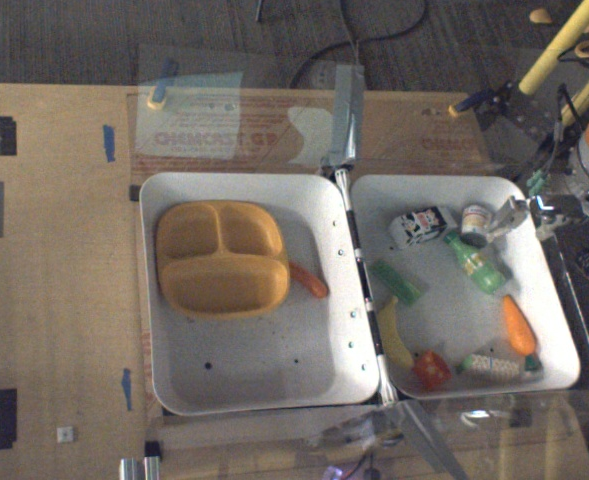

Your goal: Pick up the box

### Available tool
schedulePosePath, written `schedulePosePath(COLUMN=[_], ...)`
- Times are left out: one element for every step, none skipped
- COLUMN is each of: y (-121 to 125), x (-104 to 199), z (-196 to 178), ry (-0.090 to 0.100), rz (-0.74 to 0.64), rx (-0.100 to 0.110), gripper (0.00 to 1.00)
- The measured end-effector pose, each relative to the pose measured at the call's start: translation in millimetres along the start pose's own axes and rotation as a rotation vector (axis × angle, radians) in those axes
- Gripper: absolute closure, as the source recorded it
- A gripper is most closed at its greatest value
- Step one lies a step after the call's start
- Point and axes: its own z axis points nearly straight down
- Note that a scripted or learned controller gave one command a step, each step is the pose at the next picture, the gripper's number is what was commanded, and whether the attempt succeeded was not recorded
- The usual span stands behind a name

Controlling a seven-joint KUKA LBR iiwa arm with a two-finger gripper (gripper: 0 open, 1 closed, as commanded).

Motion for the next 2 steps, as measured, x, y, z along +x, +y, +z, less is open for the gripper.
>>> schedulePosePath(y=[14,56], x=[87,76], z=[71,61], ry=[0.001,-0.002], rz=[-0.151,-0.027], rx=[0.001,-0.003], gripper=[0.00,0.00])
